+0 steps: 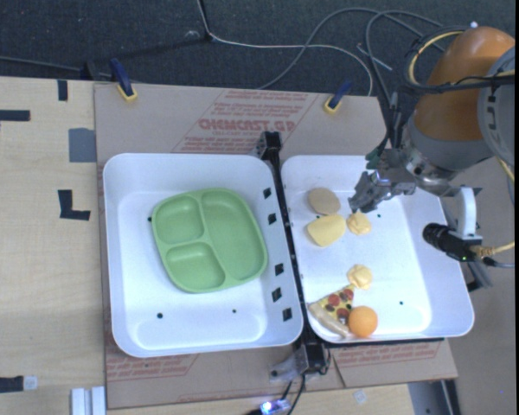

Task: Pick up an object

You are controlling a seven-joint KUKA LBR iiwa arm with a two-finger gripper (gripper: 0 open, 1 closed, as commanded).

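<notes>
The gripper (pixel 363 203) was positioned low over the right bin (pixel 419 258), just above a small yellow piece (pixel 359 224); whether anything was gripped could not be told. Nearby were seen a tan oval (pixel 323 201) and a larger yellow piece (pixel 326 230). A green divided plate (pixel 209 239) was seen in the left bin (pixel 130 232).

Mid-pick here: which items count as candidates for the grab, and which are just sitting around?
In play, right bin: tan round piece, large yellow piece, small yellow piece by the gripper, lower yellow piece, pizza slice, orange ball.

Lying about: green divided plate in left bin, blue clamps, cables.
</notes>
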